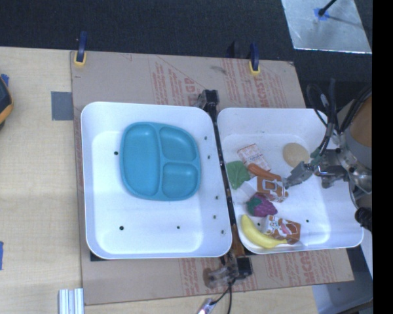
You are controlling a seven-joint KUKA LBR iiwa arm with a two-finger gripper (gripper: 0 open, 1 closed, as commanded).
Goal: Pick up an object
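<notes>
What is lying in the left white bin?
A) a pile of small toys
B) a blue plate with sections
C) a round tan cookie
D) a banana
B: the blue plate with three sections lies in the left bin; the banana is in the right one.

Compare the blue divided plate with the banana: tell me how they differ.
The blue divided plate lies in the left bin; the banana lies in the right bin, near its front edge. The plate is much larger and broad, with three compartments; the banana is slim and curved. The plate lies alone, while the banana has other small items crowded around it. Both lie flat.
</notes>
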